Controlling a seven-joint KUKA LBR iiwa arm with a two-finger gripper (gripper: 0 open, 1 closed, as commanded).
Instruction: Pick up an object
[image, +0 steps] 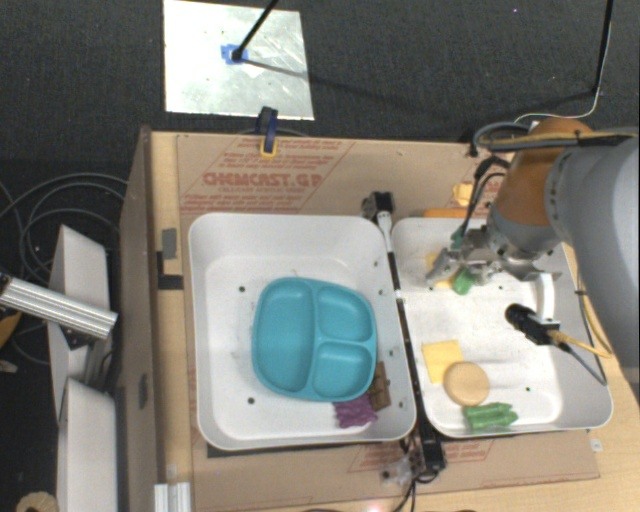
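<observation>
From my station I see the arm (592, 205) coming in from the right edge of the frame, its orange band (526, 190) above the upper part of the right bin (530, 385). The claw (456, 262) is low over that bin's upper left corner, close to the wall shared with the left bin (215, 330). At this slant the wrist hardware covers the tip, so I cannot tell how wide the claw stands or whether it grips anything.

A small green piece (462, 284) lies right at the claw's lower edge. It looks to be touching or just beside it, but I cannot confirm that it is held. A pale yellow piece (437, 263) sits just at the claw's left side, near the bin wall.

The other pickable things in the right bin are well apart from the claw, toward the lower middle of the frame. A yellow square (441, 358) lies there, with a tan round disc (466, 383) touching its lower right corner and a green bundle (489, 416) just below the disc, against the near wall.

In the left bin a teal divided plate (312, 338) lies flat in the centre. A purple piece (352, 411) and a brown piece (381, 390) sit at its lower right edge.
</observation>
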